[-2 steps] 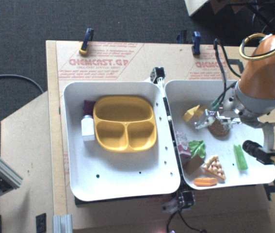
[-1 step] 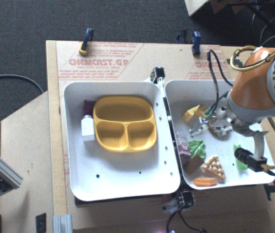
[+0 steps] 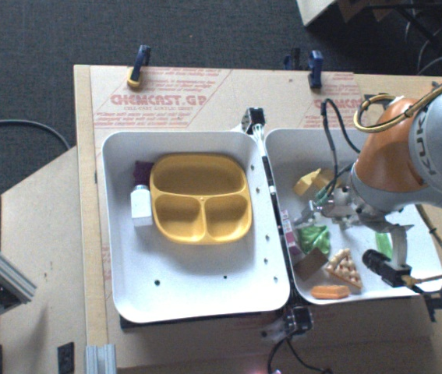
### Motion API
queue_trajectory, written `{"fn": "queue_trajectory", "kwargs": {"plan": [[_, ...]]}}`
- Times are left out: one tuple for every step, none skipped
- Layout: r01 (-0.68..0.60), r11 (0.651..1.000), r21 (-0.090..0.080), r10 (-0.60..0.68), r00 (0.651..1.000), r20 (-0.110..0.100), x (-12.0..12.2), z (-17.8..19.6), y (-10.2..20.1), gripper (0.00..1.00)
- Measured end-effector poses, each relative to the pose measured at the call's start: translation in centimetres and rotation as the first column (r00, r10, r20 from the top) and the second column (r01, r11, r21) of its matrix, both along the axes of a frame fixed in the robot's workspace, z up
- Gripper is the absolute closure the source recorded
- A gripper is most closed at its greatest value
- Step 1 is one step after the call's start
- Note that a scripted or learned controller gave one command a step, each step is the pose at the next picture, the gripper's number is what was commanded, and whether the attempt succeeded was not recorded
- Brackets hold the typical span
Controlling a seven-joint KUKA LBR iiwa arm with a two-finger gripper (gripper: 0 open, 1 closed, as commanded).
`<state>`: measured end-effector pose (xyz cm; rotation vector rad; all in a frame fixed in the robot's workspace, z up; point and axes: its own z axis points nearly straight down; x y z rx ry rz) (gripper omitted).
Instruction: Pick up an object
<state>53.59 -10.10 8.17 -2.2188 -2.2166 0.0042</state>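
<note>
My gripper (image 3: 323, 207) hangs low in the right bin (image 3: 431, 283), below the orange wrist band (image 3: 384, 158). It sits just above a green leafy object (image 3: 312, 238) and next to a yellow wedge (image 3: 311, 181). Near the bin's front lie a tan bumpy piece (image 3: 344, 268), an orange carrot (image 3: 330, 291) and a brown block (image 3: 308, 264). A small green piece (image 3: 383, 245) shows to the right, partly behind the arm's hardware. I see nothing lifted off the bin floor.
The left bin (image 3: 197, 287) holds a yellow divided plate (image 3: 200, 197), a white bottle (image 3: 141, 206) and a dark purple item (image 3: 143, 169). A black strip (image 3: 267, 179) runs along the wall between the bins. Clamps (image 3: 138, 65) hold the board's far edge.
</note>
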Motion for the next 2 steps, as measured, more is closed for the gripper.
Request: {"fn": "queue_trajectory", "kwargs": {"plan": [[0.001,1.000,-0.002,-0.001,1.000,0.007,0.1,1.3,-0.1,1.00],[-0.002,1.000,-0.004,0.002,1.000,0.013,0.5,7.7,0.0,1.00]]}}
